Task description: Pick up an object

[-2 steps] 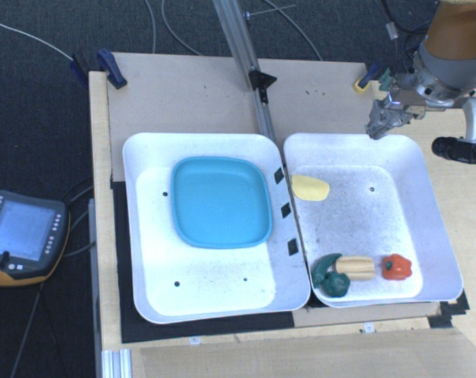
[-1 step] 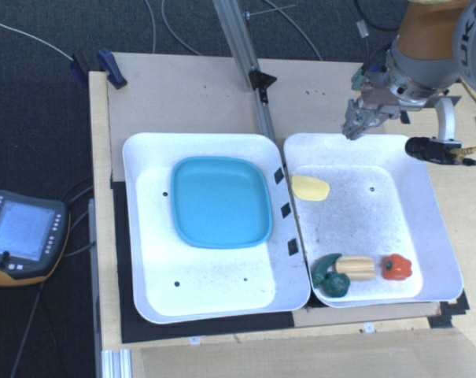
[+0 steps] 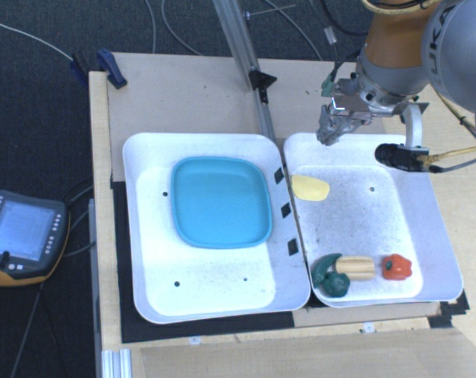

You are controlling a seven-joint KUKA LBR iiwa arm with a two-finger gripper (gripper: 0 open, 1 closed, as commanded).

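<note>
I see a pale tan wooden bench (image 3: 182, 93) carrying two shallow white plastic bins side by side: the left bin (image 3: 147, 235) and the right bin (image 3: 426, 211), touching along their inner edges. A black mat (image 3: 126, 321) lies under the bins. A blue clamp (image 3: 112, 68) sits at the bench's far left corner.

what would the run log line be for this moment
phase: approach | gripper: above far edge of right bin, nothing seen held | right bin: yellow piece, green piece, tan piece, red piece | left bin: blue plate
</note>
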